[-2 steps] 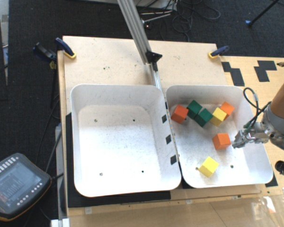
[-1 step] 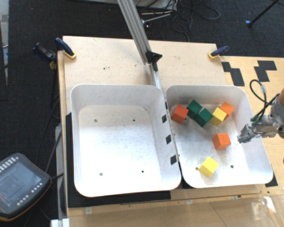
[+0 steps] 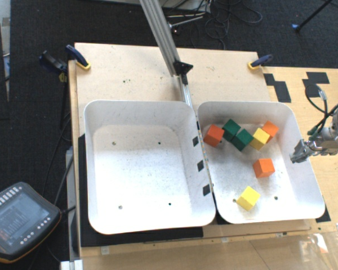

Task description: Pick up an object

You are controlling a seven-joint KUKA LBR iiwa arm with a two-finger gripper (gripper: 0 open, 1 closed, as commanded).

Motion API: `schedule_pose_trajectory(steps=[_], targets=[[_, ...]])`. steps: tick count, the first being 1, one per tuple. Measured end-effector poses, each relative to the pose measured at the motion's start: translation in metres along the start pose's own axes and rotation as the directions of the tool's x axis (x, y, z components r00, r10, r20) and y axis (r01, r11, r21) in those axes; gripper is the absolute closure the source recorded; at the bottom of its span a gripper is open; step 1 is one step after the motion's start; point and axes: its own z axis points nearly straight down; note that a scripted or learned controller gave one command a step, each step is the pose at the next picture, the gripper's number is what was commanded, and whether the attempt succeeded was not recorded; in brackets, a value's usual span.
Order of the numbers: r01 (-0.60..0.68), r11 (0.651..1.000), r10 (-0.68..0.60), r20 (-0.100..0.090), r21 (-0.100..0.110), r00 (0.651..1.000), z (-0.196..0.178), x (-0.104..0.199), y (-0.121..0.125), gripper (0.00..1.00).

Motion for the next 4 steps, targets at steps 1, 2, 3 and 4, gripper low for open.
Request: schedule_pose_trajectory(steps=[1, 2, 3, 4], targets=[[0.004, 1.000, -0.004, -0.005, 0.007, 1.000, 0.010, 0.053, 0.004, 1.00], [0.006, 1.000, -0.006, -0.006, 0.005, 1.000, 0.004, 0.116, 0.011, 1.00], [0.005, 1.000, -0.005, -0.005, 0.007, 1.000, 0.013, 0.167, 0.010, 1.00], [0.006, 1.000, -0.006, -0.006, 0.006, 1.000, 0.005, 0.220, 0.003, 1.00]])
